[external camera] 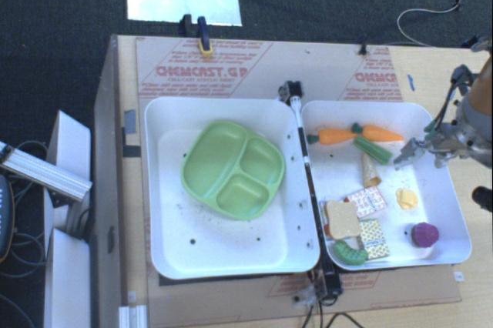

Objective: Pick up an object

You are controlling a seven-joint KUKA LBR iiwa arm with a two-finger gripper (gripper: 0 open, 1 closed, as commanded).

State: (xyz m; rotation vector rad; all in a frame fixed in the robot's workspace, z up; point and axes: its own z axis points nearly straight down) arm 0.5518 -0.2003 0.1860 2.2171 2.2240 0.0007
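Approach step: my tool (407, 155) hangs over the right bin (454, 220), jaw state I cannot tell, nothing visibly held. Nearest target, the carrot (368, 135), lies just beside; next I descend.

Arm (479, 99) (right side) cut by frame edge

Red lettering runs across the brown protective sheet (254, 65) lying under the two bins: on the left it reads "CHEMCAST", with a second line beneath too small to read for sure. The same red print repeats at the right, partly cut off. Small packets (368, 202) carry print too tiny to read.
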